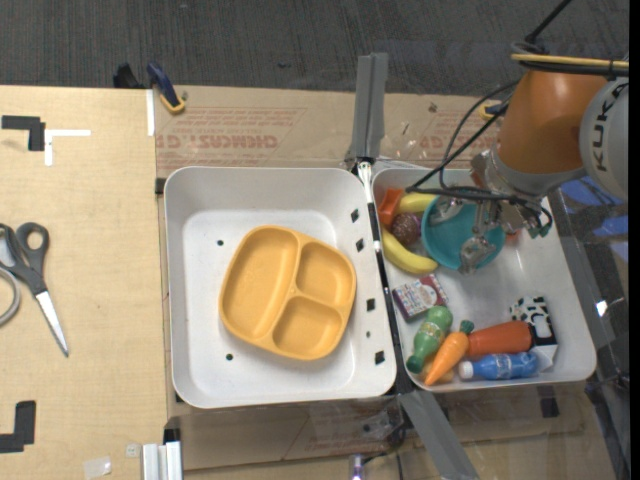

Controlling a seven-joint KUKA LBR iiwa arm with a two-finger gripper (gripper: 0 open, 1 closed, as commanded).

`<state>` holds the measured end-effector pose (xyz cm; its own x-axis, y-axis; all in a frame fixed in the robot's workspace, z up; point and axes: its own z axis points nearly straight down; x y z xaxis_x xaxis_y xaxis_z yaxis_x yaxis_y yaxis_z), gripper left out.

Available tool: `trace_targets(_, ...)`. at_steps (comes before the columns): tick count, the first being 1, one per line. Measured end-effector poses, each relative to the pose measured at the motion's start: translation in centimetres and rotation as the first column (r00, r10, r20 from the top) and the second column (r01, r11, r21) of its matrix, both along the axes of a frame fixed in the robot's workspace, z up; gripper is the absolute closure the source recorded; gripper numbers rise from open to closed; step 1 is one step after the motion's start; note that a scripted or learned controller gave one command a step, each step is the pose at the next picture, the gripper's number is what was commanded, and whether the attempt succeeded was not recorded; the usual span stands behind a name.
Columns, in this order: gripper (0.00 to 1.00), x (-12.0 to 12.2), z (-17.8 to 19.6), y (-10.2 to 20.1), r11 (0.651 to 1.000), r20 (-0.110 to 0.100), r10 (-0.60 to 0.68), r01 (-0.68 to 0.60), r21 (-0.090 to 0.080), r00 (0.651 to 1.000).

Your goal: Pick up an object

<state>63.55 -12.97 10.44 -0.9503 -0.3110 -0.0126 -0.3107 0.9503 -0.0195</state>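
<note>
Camera view from above has my end effector hanging low over the teal bowl at the far side of the right bin; whether it is released or clenched I cannot tell from here. I judge the bowl to be light, stiff plastic with a thin rim, best pinched across that rim, though its smooth wall may slip. Just left of the bowl lie a yellow banana and a dark red fruit, touching one another. Nearer in the same bin sit a small carton, a green bottle, an orange carrot, a red-orange bottle, a blue bottle and a black-and-white toy, crowded together. The left bin on the table holds a yellow divided plate, lying flat.
</note>
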Motion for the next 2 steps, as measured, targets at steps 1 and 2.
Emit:
trace_targets(1, 0.0, -3.9, -0.7, 2.9, 1.0, -0.006, -0.022, 0.022, 0.01, 1.0)
trace_targets(2, 0.0, 2.4, 6.5, -5.0, 1.0, -0.012, -0.012, 0.012, 0.012, 1.0)
